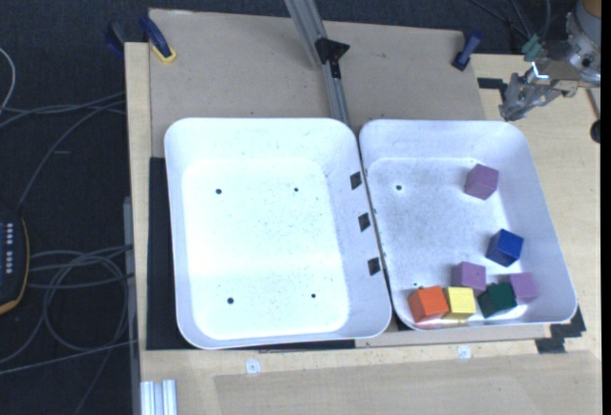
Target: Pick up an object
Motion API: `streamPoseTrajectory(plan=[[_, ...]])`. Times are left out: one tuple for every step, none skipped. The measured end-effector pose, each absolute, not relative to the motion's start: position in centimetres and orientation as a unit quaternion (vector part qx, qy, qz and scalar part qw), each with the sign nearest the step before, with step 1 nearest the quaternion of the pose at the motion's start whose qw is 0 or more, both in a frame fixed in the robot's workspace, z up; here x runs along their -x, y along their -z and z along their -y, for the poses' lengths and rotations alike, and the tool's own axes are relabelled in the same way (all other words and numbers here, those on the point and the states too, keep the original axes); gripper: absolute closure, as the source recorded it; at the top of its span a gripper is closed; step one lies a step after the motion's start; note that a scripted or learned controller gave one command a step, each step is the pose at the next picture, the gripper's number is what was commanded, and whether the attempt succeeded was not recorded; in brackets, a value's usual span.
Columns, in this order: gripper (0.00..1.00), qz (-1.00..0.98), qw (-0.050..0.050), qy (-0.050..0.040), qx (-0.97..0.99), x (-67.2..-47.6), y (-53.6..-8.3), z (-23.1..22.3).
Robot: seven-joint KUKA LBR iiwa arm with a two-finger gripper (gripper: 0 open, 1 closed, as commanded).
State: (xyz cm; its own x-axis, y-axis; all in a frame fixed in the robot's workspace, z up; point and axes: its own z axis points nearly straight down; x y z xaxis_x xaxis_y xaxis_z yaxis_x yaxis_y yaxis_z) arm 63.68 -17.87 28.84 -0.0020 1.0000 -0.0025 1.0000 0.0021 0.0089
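Observation:
The right bin [420, 148] holds several small blocks. A purple block [481, 181] lies near its back right. A blue block [504, 247] sits lower at the right side. Along the front wall lie an orange block [429, 302], a yellow block [460, 301], a dark green block [496, 299] and two purple blocks [469, 275] [522, 285]. My gripper [516, 101] hangs at the far right, above the bench just beyond the right bin's back right corner, well away from every block. Nothing shows between its fingers.
The left bin [191, 155] lies beside the right one. A grey metal pole [304, 8] slants across the back of the bench. Blue clamps [158, 39] [466, 50] grip the board's back edge. Cables trail on the dark floor at the left.

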Motion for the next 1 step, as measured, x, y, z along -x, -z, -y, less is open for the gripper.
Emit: streamPoseTrajectory(plan=[[1.00,-0.709,-0.002,-0.0001,-0.705,-62.37,-27.50,12.09]])
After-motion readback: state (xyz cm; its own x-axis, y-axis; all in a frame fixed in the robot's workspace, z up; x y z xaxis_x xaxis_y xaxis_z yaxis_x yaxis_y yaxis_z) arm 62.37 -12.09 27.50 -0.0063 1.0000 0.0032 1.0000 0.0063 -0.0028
